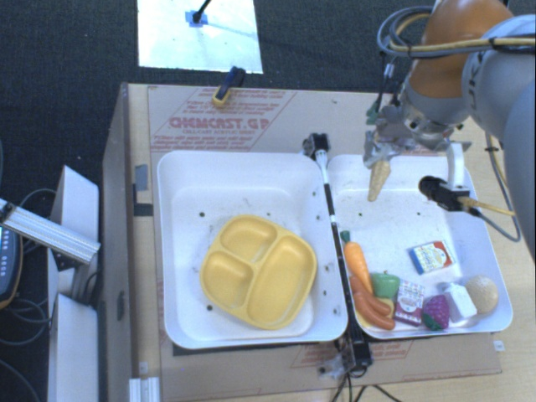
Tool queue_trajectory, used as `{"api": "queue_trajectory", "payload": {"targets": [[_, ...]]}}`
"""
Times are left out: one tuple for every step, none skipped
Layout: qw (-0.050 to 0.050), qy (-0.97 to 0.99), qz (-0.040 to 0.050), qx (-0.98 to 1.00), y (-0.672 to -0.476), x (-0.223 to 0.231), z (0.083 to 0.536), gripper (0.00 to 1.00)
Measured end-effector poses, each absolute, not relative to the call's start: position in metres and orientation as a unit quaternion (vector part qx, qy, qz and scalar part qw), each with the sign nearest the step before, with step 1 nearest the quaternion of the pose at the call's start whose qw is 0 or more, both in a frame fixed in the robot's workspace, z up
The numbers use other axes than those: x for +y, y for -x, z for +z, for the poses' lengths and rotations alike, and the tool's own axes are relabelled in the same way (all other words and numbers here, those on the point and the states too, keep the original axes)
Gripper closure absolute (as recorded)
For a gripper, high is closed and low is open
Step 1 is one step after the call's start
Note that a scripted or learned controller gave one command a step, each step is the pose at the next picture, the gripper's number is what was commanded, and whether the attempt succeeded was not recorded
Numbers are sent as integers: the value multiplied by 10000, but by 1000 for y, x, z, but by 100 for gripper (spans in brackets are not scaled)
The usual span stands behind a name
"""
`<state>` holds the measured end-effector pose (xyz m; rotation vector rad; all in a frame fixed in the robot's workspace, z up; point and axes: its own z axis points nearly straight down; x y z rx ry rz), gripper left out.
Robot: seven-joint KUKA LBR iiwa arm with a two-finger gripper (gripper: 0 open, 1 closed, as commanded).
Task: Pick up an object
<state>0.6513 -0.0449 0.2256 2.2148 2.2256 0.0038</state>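
Note:
My gripper hangs over the back left part of the right bin. It is shut on the wide top end of a tan cone, which points down and hangs above the bin floor. Toy foods lie along the bin's front: a carrot, a green pepper, a sausage, a small red and white box, purple grapes, a white piece and a tan ball. A small carton lies a little farther back.
The left bin holds a yellow divided plate. A black rod runs along the divide between the bins. A black fitting on the arm sits over the right bin's back right.

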Motion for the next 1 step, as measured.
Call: {"api": "queue_trajectory", "payload": {"targets": [[12, -7064, 7, 7078, -620, -62, 249, 100]]}}
